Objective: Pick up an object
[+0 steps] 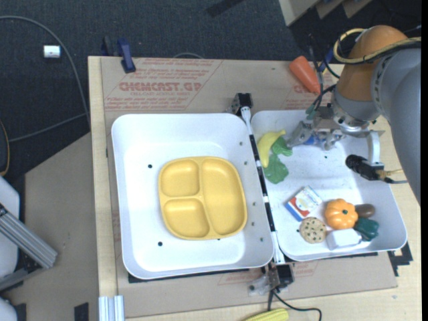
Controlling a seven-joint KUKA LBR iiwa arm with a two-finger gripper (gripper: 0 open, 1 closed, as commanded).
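My gripper [314,138] hangs low over the back of the right bin [388,202], open, with nothing between its fingers. Just to its left lie a yellow banana [269,144] and a green leafy toy [277,166], close to the bin's left wall. Toward the bin's front sit a small white, red and blue packet [304,202], a round cookie [312,230], an orange pumpkin [340,213], a brown piece [365,210], a dark green piece [367,229] and a white block [343,239]. The arm's grey body and orange band [364,59] hide the bin's back right corner.
The left bin [134,179] holds a yellow divided plate [201,197]. A black clamp [241,103] sits where the bins meet at the back. An orange object [305,75] lies on the bench behind the right bin. A black part [364,167] sticks out beside the arm.
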